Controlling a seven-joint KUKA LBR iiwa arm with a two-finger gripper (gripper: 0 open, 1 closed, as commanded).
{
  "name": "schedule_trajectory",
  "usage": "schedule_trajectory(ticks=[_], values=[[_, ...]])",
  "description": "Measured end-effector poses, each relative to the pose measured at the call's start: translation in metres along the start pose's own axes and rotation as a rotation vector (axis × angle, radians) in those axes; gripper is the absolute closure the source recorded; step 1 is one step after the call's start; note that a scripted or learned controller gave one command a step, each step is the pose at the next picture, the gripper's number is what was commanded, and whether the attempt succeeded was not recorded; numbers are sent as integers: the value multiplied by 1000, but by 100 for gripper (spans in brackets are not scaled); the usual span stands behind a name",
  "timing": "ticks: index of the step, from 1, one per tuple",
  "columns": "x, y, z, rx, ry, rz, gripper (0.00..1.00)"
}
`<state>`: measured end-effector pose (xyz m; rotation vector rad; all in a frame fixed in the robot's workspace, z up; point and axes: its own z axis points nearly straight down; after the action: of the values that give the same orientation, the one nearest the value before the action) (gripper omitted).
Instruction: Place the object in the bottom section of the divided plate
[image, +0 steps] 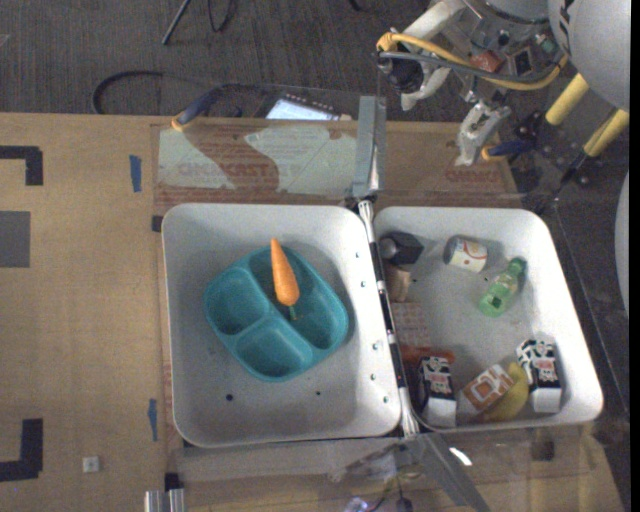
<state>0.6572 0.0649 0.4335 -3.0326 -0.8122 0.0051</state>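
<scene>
Camera view: the hand (478, 130) hangs above the desk beyond the right bin (570, 300), well apart from everything; whether it is spread or pressed together I cannot tell, and nothing is seen in it. The carrot (284, 273) lies in the teal divided plate (230, 300) in the left bin (190, 390), across the upper section and the central ridge. In my judgement the bottom section remains unfilled; placement is not done.
</scene>
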Motion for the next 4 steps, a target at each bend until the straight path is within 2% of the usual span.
schedule_trajectory(ticks=[1,2,3,4], values=[[-12,24,0,-2,2,124,0],[28,-48,0,-2,2,286,0],[51,-87,0,-2,2,327,0],[79,-137,32,-2,1,326,0]])
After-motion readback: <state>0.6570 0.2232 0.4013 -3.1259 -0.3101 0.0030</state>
